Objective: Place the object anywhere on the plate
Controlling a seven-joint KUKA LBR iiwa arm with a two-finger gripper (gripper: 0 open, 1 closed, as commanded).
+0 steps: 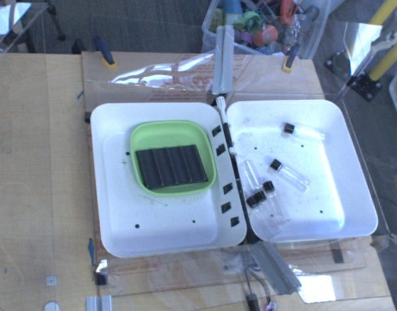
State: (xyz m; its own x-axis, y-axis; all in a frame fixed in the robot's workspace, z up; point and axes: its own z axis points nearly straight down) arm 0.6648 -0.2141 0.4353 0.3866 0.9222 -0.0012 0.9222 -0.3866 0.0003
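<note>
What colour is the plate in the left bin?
Light green, seen in the camera view; the plate carries a dark ribbed block.

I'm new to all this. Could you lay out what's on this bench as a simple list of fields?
left bin: shallow white bin holding a green square plate
on the plate: dark ribbed rectangular block, lying flat
right bin: shallow white bin holding small clear vials with black caps, several, scattered and lying on their sides
behind the bins: clear plastic tub of colourful toys
</note>
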